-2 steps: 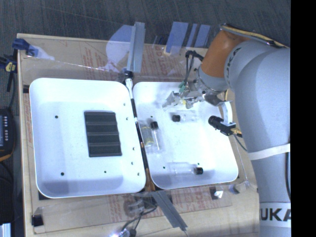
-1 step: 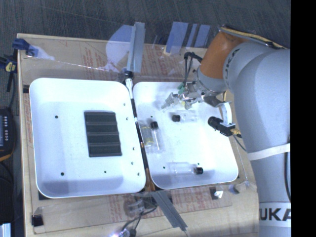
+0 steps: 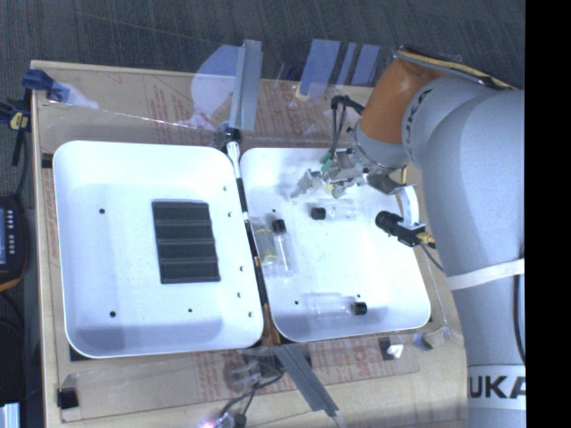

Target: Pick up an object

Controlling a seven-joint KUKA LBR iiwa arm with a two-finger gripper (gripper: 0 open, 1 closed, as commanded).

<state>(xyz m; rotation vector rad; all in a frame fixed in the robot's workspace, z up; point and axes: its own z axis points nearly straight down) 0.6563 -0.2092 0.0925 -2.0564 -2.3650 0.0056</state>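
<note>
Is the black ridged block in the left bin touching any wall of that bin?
Apart. The camera view shows the black ridged block lying mid-floor in the left bin, with bare white floor all around it.

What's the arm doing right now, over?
Gripper low over right bin, grip unclear. Small black piece just below it. Clear vials nearby, untouched.

Ribbed block in left bin; vials in right bin.
</note>
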